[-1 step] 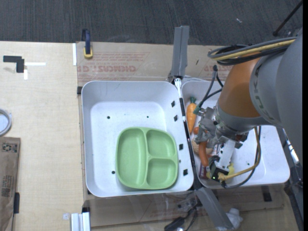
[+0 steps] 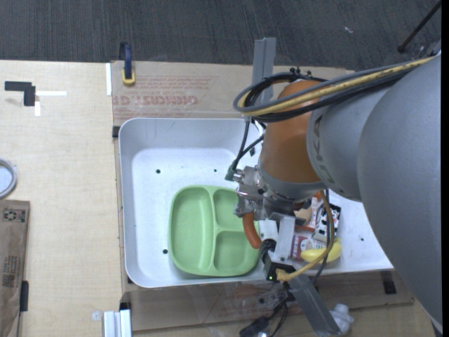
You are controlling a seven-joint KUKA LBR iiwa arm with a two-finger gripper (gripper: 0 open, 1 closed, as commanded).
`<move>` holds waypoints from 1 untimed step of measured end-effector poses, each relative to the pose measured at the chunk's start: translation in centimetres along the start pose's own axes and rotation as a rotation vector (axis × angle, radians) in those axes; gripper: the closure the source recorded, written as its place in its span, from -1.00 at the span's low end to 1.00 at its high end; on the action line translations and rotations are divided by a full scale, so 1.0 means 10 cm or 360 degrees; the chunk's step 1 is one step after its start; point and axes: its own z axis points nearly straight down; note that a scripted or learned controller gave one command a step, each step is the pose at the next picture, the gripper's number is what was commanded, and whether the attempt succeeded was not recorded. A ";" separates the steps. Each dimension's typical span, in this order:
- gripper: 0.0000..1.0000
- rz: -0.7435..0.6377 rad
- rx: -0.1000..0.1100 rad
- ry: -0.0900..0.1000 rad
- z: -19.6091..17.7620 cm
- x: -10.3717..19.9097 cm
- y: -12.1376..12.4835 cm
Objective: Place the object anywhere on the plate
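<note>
A light green divided plate [image 2: 203, 239] lies in the front half of the left white bin [image 2: 140, 181]. My gripper [image 2: 252, 217] hangs under the orange wrist band, right over the plate's right rim. A curved orange-red object [image 2: 250, 233], like a small sausage, shows just below the gripper at the plate's right edge. Whether it is held or resting on the rim I cannot tell. The arm hides what lies beneath it.
In the right bin [image 2: 368, 248], largely covered by the arm, lie a yellow banana-like item [image 2: 327, 253] and a printed packet [image 2: 303, 243]. A blue-and-yellow clamp [image 2: 127, 65] stands on the cardboard behind the bins. A tape roll [image 2: 5, 179] sits at far left.
</note>
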 end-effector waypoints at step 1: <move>1.00 0.0405 0.0002 -0.0002 0.11 -0.03 0.00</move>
